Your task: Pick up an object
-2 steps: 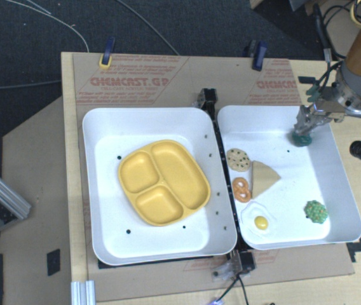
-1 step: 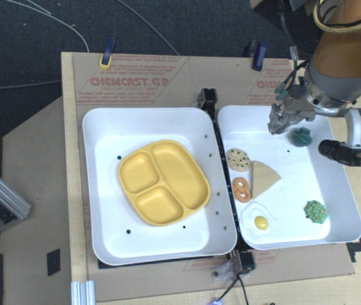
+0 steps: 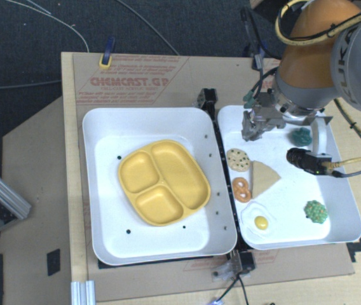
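Nearest the viewer, toward the front of the right bin (image 3: 342, 230), lay a fried egg (image 3: 258, 222) and a broccoli floret (image 3: 316, 211), well apart. Behind the egg sat a pretzel (image 3: 241, 189) just beside a tan wedge (image 3: 264, 178), then a cookie (image 3: 238, 160). In the left bin (image 3: 98, 164) rested a yellow divided tray (image 3: 163, 182). Farther back, the gripper (image 3: 255, 124) hung over the right bin's rear, a teal piece (image 3: 300, 136) near it. Whether its fingers stood apart or together could not be told; nothing was seen between them. The cookie, the closest piece to the gripper, appeared to be toy food: probably light, stiff and somewhat slick, lying flat. It would likely be best pinched across its rim; being thin, it could slip.
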{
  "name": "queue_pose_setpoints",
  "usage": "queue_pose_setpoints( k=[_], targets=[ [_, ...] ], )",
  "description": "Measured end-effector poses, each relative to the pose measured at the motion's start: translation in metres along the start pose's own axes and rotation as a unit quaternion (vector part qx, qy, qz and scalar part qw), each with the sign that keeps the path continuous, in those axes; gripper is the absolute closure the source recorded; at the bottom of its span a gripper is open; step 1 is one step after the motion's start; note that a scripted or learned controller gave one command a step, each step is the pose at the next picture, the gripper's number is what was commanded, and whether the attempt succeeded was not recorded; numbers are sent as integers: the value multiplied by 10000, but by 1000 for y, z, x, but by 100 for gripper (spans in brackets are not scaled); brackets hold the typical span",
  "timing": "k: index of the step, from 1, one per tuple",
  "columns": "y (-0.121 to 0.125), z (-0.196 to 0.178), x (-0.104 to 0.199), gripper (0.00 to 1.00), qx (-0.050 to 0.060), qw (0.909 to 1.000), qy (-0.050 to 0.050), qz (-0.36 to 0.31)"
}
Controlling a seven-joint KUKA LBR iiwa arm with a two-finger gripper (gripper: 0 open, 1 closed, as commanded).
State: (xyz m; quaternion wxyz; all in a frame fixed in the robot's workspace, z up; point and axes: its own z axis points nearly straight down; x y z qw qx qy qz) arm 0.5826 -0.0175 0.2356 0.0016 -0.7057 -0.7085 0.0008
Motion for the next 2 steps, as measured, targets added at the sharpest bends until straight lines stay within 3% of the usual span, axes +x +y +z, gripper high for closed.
queue_pose_setpoints(
  k=[2],
  targets=[
    [-10,-4,109,100,-22,10000,3,-10]
  ],
)
